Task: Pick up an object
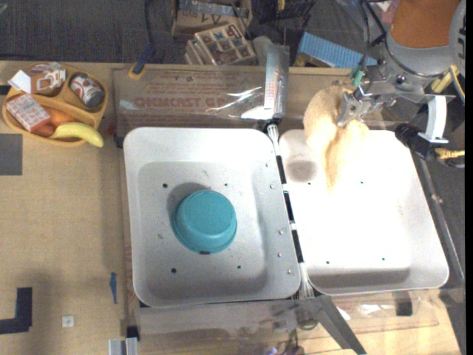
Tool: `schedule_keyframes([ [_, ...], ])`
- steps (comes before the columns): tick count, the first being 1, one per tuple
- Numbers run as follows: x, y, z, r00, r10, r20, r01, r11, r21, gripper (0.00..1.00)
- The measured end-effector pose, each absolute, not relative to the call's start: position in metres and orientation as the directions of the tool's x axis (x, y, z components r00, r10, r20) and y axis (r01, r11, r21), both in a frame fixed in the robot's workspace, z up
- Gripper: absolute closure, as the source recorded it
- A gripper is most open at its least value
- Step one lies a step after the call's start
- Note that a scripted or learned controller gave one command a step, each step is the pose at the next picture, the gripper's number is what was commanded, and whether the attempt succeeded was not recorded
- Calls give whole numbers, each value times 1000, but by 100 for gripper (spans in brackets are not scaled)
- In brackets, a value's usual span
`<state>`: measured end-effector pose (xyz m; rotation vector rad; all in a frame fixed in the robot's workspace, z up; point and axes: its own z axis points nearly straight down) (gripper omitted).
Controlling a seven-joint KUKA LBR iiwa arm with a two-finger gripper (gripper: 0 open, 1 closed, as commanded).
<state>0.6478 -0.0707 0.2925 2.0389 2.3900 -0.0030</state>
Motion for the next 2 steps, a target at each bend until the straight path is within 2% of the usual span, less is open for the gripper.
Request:
schedule_keyframes([
  [1, 627, -118, 361, -116, 993, -2, 993, 116, -1, 100],
  [2, 666, -93, 254, -243, 970, 1, 970, 243, -4, 100],
])
